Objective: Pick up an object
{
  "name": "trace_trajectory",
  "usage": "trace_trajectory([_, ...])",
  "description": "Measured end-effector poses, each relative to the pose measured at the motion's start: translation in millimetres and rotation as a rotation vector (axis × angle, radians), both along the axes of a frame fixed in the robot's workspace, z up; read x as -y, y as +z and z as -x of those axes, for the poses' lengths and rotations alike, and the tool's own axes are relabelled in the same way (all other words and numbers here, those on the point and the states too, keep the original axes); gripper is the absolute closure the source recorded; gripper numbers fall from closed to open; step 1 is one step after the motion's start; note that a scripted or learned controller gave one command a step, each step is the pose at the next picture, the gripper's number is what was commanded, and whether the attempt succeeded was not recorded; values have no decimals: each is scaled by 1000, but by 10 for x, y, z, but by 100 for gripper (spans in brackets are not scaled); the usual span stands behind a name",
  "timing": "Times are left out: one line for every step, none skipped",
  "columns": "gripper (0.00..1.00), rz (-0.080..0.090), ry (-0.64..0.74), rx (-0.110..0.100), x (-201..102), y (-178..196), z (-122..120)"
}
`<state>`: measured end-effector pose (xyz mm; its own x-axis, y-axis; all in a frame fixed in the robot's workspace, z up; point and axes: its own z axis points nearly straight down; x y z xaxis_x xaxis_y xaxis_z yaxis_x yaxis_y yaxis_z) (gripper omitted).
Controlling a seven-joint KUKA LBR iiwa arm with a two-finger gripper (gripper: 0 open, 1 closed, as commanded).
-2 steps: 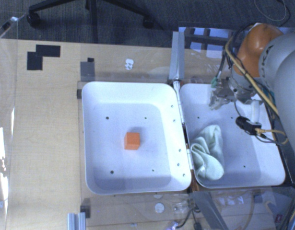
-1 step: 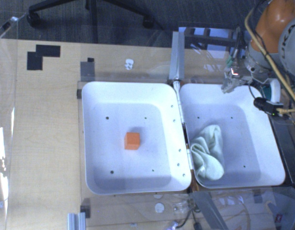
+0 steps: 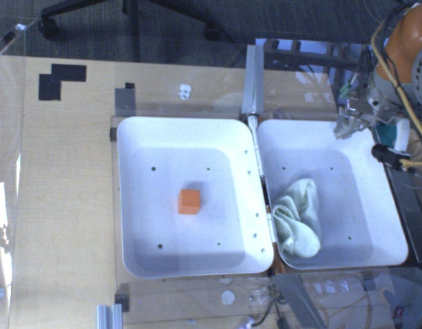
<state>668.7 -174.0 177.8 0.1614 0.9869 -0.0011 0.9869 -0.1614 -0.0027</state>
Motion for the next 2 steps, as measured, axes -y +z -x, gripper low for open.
trace_trajectory([100,1,-334,0,68,39,68])
trace_trajectory([100,0,-160,-1,86,-49,285])
